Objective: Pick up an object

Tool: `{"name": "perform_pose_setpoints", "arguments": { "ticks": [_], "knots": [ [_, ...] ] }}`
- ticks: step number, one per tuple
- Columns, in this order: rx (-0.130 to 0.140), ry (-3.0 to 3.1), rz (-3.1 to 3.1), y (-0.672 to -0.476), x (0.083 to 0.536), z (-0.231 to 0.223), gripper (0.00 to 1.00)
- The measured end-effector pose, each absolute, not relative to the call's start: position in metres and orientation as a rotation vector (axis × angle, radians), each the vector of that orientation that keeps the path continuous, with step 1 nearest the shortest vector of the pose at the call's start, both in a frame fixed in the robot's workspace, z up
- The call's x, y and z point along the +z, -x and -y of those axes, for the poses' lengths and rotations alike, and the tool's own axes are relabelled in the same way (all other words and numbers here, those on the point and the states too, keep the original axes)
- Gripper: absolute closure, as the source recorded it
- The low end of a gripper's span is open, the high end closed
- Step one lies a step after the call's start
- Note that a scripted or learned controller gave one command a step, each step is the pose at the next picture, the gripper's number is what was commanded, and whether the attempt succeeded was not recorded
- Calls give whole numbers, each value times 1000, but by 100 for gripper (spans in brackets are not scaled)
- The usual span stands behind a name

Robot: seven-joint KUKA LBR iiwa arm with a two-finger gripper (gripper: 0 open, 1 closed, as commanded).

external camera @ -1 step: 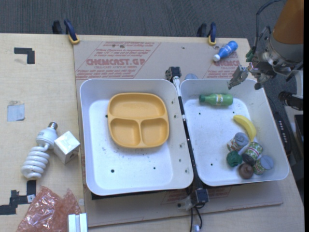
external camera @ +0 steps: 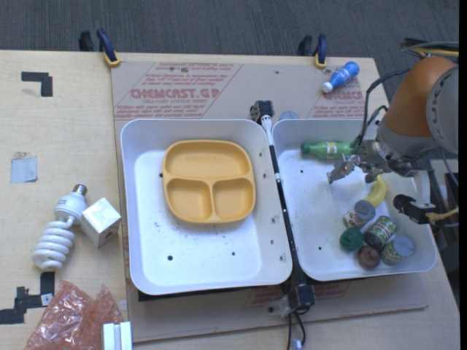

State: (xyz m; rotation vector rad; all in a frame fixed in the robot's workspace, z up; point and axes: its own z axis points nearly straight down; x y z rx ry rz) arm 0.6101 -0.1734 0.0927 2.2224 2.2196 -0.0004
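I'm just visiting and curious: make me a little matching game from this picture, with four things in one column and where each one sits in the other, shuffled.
Things:
1. yellow divided tray
2. green bottle
3. spiral light bulb
4. blue and white bottle

Places:
A. on the bench left of both bins, beside a white cube
B. lying in the left bin
C. outside the bins, on the board behind the right bin
D. lying at the back of the right bin, near the gripper

Pairs: 1-B, 2-D, 3-A, 4-C
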Motion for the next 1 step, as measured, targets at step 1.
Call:
{"name": "perform_pose_setpoints", "arguments": {
  "ticks": [1],
  "knots": [
    [0,-2221,-2235,-659,93,217,0]
  ]
}}
